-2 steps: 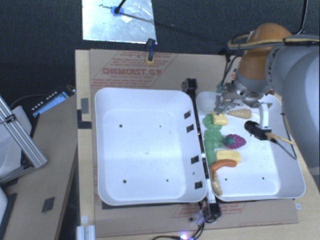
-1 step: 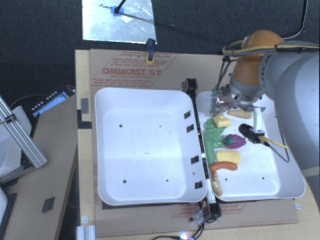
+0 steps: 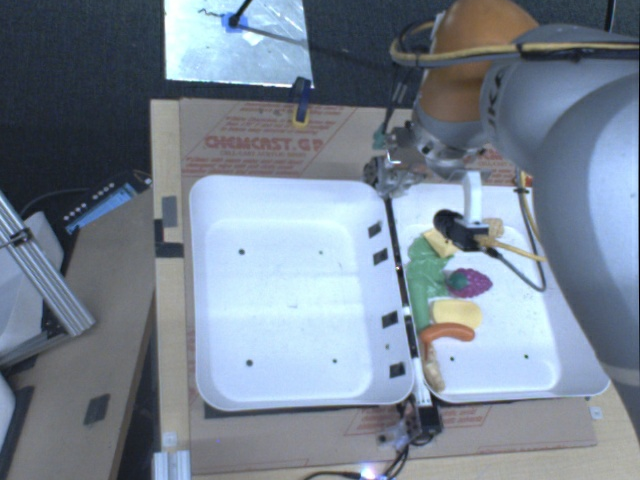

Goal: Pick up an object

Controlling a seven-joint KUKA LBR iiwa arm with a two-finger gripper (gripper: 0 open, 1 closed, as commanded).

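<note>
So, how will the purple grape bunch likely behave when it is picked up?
The purple grape bunch looks like small moulded plastic, so probably light and stiff. Its bumpy surface may slip in a grasp, but its uneven shape should hardly roll.

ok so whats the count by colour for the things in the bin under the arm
green: 1, green thing
purple: 1, purple bunch
yellow: 2, yellow wedge and yellow oval
red-orange: 1, red-orange piece
pale tan: 1, pale tan piece
total: 6
</note>
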